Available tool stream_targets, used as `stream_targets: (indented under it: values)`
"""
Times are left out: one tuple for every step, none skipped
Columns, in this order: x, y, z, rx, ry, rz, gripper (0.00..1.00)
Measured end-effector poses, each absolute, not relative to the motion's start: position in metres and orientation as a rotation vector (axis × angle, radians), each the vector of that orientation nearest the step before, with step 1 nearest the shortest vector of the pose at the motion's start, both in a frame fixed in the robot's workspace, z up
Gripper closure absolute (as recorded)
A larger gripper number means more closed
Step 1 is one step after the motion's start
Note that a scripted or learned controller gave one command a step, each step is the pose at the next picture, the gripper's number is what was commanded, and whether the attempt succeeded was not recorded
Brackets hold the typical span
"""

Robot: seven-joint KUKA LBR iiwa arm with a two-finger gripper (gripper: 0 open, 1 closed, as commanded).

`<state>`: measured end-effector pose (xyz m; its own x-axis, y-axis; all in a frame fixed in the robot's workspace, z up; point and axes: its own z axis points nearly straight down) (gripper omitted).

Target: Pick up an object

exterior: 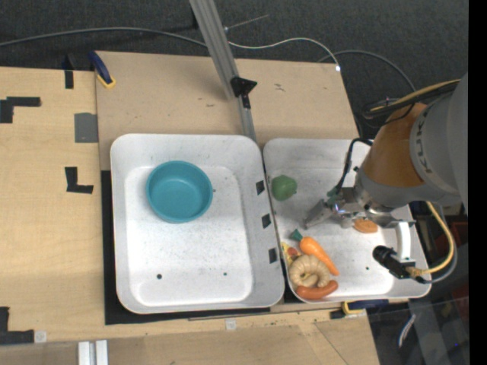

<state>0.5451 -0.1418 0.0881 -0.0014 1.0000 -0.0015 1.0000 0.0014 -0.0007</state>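
Arm (426, 150) comes in from 3 o'clock, orange band up top, wrist bent down; hand (319, 215) low, pointing toward 9 o'clock, approx level w/ wrist.

Robotics lab, grey arm (426, 158) reaching over a plywood bench (175, 97), two white bins (129, 280) sitting side by side, tape marks (76, 179) showing, cables (304, 48) trailing across dark carpet (342, 14)

No readable text, labels, brands or numbers can be made out anywhere. Black tape marks on the bench (46, 204) are seen, but no letters or digits are formed by them.
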Motion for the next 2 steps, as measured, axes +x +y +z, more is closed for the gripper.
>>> stream_targets:
  values:
    - [0.545,-0.141,0.099,2.22,2.224,-0.001,1.0]
    - [0.547,-0.135,0.161,2.217,2.221,0.004,1.0]
